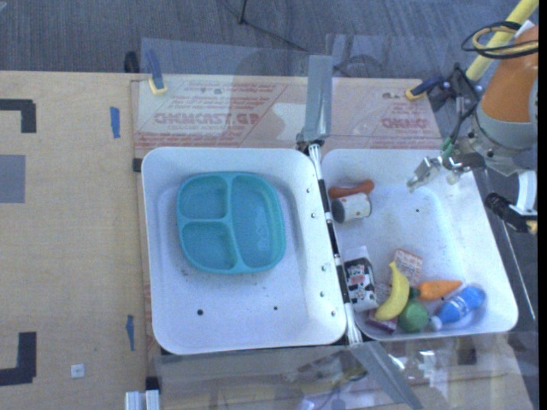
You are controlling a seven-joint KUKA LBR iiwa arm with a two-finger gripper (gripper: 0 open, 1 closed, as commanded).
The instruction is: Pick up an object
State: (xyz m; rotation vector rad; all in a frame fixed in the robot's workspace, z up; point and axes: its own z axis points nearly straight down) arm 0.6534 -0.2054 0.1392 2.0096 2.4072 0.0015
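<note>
My gripper (432,169) hangs over the far right part of the right bin (466,220), below the arm's orange band, open with nothing between its fingers. Under it the bin floor is bare. Toward the bin's far left lie a red-orange sausage-shaped piece (350,189) and a small white-and-grey cylinder (354,208). At the near side a cluster sits together: a black-and-white packet (361,282), a yellow banana (395,293), a small orange-printed packet (408,263), a carrot (440,289), a green round fruit (414,316) and a blue bottle (457,307).
A teal divided plate (231,222) lies in the left bin (162,314). A raised divider (329,246) separates the two bins. Cables and a yellow tube (504,28) hang by the arm at the upper right. Clear panels stand behind the bins.
</note>
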